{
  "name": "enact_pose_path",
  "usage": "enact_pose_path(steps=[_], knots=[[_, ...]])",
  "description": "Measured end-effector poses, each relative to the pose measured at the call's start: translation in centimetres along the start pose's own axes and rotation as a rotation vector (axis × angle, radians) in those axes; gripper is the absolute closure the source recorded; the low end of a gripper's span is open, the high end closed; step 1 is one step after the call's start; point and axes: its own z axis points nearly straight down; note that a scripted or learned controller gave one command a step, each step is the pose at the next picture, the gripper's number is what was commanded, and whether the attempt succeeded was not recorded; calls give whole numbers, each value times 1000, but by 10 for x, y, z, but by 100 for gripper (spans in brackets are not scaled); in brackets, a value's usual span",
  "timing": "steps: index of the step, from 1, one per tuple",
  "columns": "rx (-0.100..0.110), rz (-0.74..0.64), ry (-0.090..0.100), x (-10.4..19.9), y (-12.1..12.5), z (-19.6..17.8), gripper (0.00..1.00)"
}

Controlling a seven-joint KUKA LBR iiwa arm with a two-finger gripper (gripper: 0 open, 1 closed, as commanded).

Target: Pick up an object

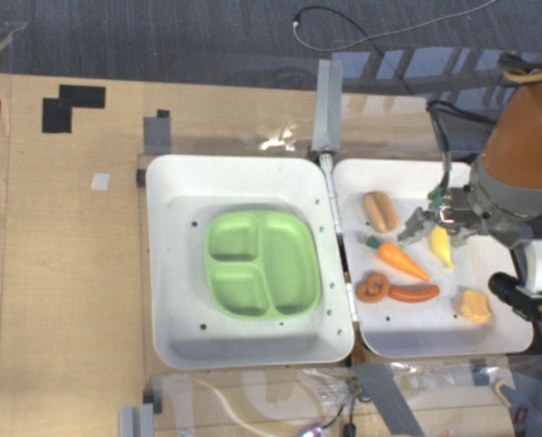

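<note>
Lumpy tan chunk [475, 306]; tapered carrot [403, 260].

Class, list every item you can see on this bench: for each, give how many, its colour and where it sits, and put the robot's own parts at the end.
White bins: 2, white, side by side on the bench.
Divided plate: 1, light green, in the middle of the left bin.
Bread roll: 1, tan, right bin, near its far left part.
Carrot: 1, orange with a green top, right bin, centre.
Banana: 1, yellow, right bin, just below the gripper.
Pretzel: 1, orange-brown, right bin, near left.
Sausage: 1, red-orange, right bin, beside the pretzel.
Yellow-orange chunk: 1, right bin, near right corner.
Arm: 1, grey with orange band, from the right.
Gripper: 1, dark metal, over the right bin.
</note>
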Motion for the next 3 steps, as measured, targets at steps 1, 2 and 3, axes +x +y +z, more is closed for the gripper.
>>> enact_pose_path(steps=[1,2,3], knots=[[1,-142,0,-31,-10,116,0],[1,-142,0,-31,-9,116,0],[-3,-344,-2,-36,-8,59,0]])
